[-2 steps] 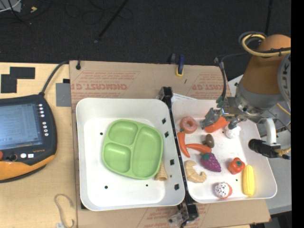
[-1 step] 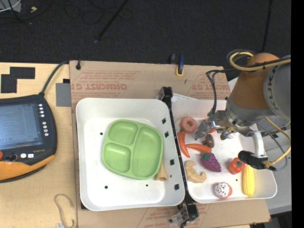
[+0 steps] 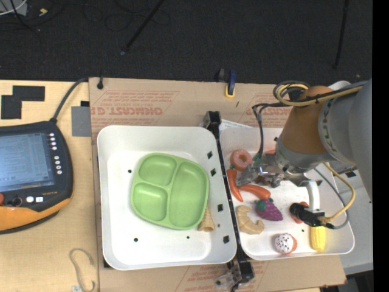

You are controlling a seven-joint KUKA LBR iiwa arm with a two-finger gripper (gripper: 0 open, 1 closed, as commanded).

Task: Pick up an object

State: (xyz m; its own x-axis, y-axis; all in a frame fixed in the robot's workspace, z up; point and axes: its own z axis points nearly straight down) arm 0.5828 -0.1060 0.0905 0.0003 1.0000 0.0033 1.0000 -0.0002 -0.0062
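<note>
My gripper (image 3: pixel 260 176) hangs low over the left part of the right bin (image 3: pixel 340 243), with the arm coming in from the right. Just below it lies an orange-red pepper (image 3: pixel 255 191), and a second orange-red piece (image 3: pixel 233 181) lies along the bin's left wall. A pink donut (image 3: pixel 241 159) sits just up-left of the gripper. Purple grapes (image 3: pixel 268 210), a beige piece (image 3: pixel 248 220), a speckled white ball (image 3: pixel 284 243) and a yellow corn cob (image 3: pixel 318 238) lie nearer the front. Nothing is visibly held.
The left bin (image 3: pixel 115 224) holds a green divided plate (image 3: pixel 170 190) and a tan cone (image 3: pixel 206 222) by the divider. A small red item (image 3: pixel 297 217) lies near the corn. A teach pendant (image 3: pixel 30 172) rests on the bench at far left.
</note>
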